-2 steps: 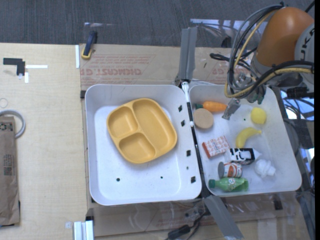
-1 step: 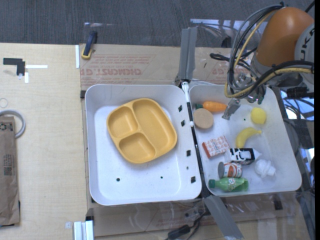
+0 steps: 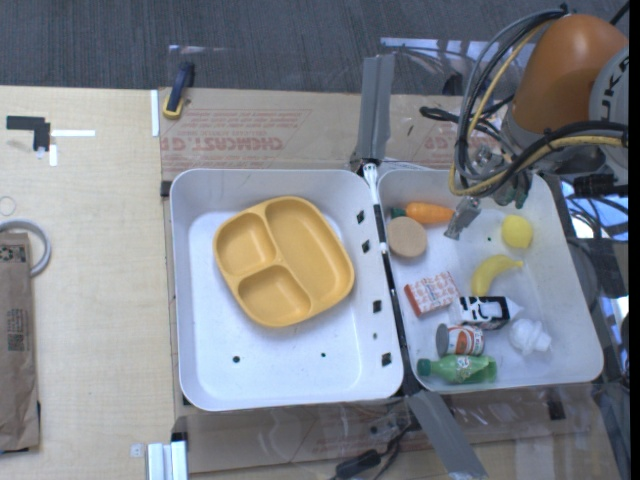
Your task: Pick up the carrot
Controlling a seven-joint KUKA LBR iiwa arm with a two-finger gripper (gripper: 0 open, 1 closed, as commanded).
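While the arm (image 3: 570,68) leans in from the upper right of the frame, its gripper (image 3: 462,218) hangs over the upper part of the right bin (image 3: 590,353), just right of the carrot (image 3: 430,212) and apart from it; whether it is released or clenched cannot be told from this angle, and nothing shows grasped in it. That carrot lies on its side near the bin's upper left corner, its green end pointing left, with a round tan disc (image 3: 407,237) just below it. Further right in the same bin sits a lemon (image 3: 516,231), and below it a banana (image 3: 494,270). Toward the middle lies a red-and-white packet (image 3: 432,294), and to its lower right a black-and-white item (image 3: 485,310), a small can (image 3: 461,341) and a white piece (image 3: 529,338). Along the bin's lower edge rests a green bottle (image 3: 457,370) on its side. Left of centre, the left bin (image 3: 200,368) holds a yellow divided plate (image 3: 284,260), tilted so that its corners point toward the bin's sides. Both bins sit on the desk (image 3: 80,268), where a brown bag (image 3: 18,338) lies at the far left edge and a yellow-handled tool (image 3: 179,90) lies near the top.
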